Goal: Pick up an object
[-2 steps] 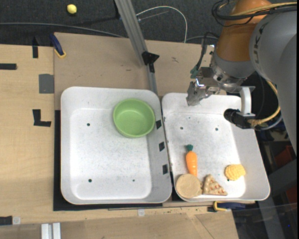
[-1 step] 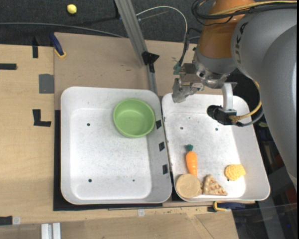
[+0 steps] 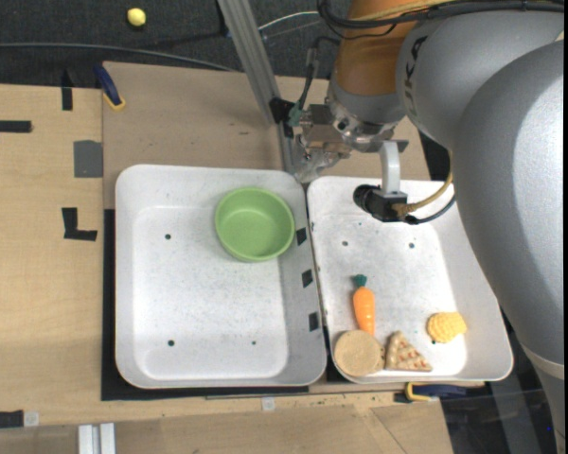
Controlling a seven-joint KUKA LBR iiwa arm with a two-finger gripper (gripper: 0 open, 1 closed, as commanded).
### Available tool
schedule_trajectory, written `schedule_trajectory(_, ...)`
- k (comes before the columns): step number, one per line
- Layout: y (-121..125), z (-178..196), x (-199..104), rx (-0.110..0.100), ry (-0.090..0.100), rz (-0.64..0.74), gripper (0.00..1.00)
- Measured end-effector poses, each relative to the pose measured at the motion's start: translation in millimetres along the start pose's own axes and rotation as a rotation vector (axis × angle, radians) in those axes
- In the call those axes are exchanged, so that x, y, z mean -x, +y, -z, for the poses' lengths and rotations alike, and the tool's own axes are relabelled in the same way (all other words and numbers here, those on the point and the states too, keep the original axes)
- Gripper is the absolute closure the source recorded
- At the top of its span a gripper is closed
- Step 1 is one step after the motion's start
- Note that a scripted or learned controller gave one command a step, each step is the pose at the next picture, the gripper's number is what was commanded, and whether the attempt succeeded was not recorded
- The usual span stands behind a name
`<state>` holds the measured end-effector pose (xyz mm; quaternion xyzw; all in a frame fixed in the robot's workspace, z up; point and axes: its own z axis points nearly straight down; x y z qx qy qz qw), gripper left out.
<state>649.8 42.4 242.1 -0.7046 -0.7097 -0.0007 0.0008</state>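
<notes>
The gripper [image 3: 308, 164] hangs above the bins' shared rim at the far edge; I cannot tell its grip state. The green bowl [image 3: 255, 223] sits just left; carrot [image 3: 363, 308], cookie [image 3: 358, 354], pizza slice [image 3: 406, 354] and corn [image 3: 446, 326] cluster well nearer the camera in the right bin [image 3: 407, 253].

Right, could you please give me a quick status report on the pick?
Tool at the bins' far edge, nothing visibly held. Carrot in right bin, untouched. Green bowl in left bin.

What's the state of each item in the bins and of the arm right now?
green bowl: upright, in the left bin, far side
toy carrot: lying flat, right bin
round cracker: flat, near edge
pizza slice: flat, touching the cracker
corn piece: flat, apart
gripper: above the bins' far edge, holding nothing visible
</notes>
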Motion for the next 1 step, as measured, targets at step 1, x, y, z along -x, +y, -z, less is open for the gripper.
schedule_trajectory(1, 10.1, -17.7, -50.7, -0.002, -0.002, -0.001, 1.00)
